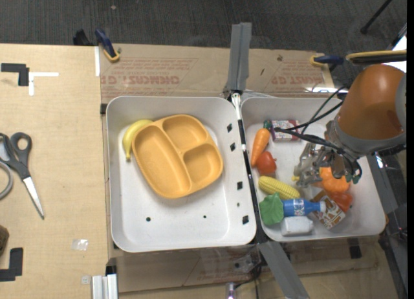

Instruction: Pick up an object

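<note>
1. The grey arm with the orange band (372, 107) is reaching in from the right, lowering its metal hand (315, 165) into the right shallow white bin (369, 220); the pick looks to be at the approach stage.
2. Whether the hand is apart or together, I cannot tell.
3. The hand is hanging just beside the small orange toy (335, 181), with the yellow corn cob (279, 187) and the orange plastic carrot (260, 143) lying to its left.
4. Next, the hand probably needs centring over one object before closing.

A robotics lab: a plywood counter (52, 162) with two white bins (123, 226), clamps (107, 44), scissors (26, 168), dark carpet (194, 0).
</note>
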